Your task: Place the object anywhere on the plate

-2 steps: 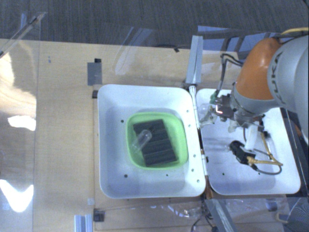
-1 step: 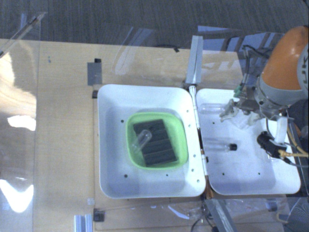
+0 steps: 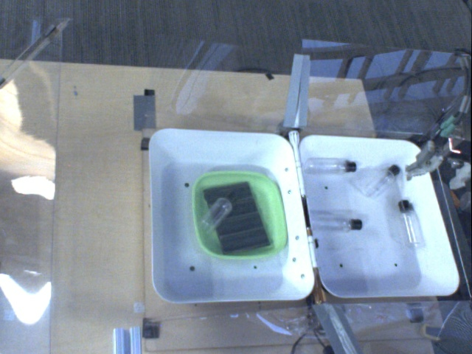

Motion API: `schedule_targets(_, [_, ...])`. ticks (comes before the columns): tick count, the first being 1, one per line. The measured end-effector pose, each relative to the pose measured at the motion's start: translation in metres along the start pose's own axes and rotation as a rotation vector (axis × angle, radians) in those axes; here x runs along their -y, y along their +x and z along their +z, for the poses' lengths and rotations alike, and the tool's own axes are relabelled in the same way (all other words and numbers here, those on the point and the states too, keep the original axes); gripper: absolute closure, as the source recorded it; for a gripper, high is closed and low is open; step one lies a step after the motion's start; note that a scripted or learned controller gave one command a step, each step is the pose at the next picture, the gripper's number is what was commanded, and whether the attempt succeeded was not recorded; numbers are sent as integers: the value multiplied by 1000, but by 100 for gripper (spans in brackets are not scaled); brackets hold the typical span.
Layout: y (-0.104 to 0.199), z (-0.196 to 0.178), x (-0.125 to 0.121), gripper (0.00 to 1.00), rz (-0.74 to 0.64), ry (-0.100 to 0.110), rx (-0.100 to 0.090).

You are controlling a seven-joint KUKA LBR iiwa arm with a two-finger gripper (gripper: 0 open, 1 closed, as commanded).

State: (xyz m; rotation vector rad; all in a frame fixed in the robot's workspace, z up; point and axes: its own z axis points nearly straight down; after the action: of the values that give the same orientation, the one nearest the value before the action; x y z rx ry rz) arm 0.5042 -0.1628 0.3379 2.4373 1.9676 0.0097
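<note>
A clear vial (image 3: 217,214) lies tilted on the green plate (image 3: 203,198), resting across the dark ridged block (image 3: 240,220) that fills the plate's middle. The plate sits in the left white bin (image 3: 166,220), a little right of centre. Over in the right bin (image 3: 435,264) there are four more clear vials with black caps: one at the far side (image 3: 330,167), one slanted beside it (image 3: 380,181), one near the middle (image 3: 335,223), and one standing lengthwise toward the right wall (image 3: 411,223). My tool (image 3: 422,161) is up at the far right corner of that right bin, just over its rim, well apart from the plate. At this angle I cannot tell how far it is open or whether it has anything. Both bins sit on the wooden desk (image 3: 81,198).
</note>
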Motion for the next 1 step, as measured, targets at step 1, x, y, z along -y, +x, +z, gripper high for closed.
schedule_targets(1, [-27,-81,9,0,-136,-2,1])
